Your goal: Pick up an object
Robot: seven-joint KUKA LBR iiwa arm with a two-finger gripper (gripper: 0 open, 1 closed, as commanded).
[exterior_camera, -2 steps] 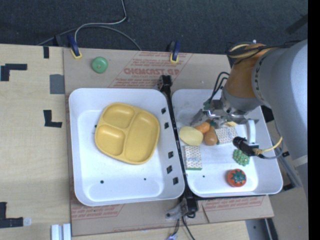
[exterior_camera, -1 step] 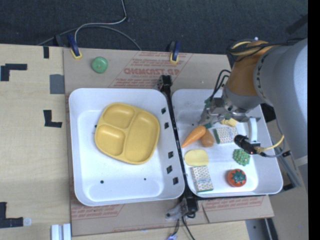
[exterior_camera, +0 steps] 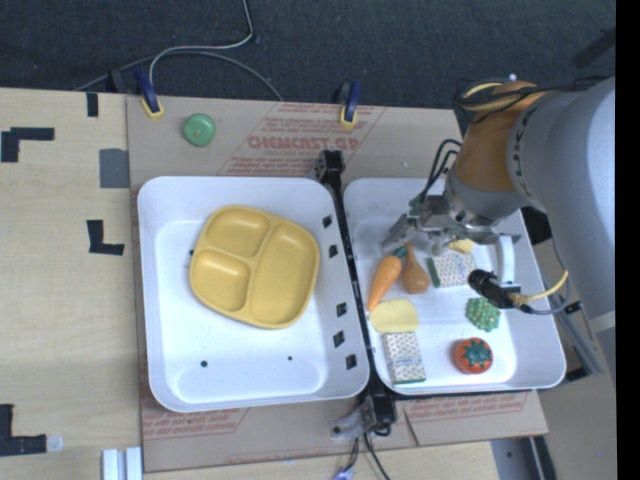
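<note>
Right bin [exterior_camera: 540, 368], contents, placed relative to the carrot [exterior_camera: 384, 280]: my gripper [exterior_camera: 418, 236] just above the carrot's leafy end, fingers spread apart, nothing between them; brown potato-like piece [exterior_camera: 415, 273] touching its right side; yellow wedge [exterior_camera: 394, 316] just below; patterned packet [exterior_camera: 404, 356] lower still; green floret [exterior_camera: 483, 313] and tomato [exterior_camera: 473, 355] well right.

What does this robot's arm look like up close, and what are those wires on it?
The arm is thick, rounded and light grey, with an orange band above the wrist. Yellowish and black cables loop along it. At its end sits a small gripper of grey metal parts.
</note>
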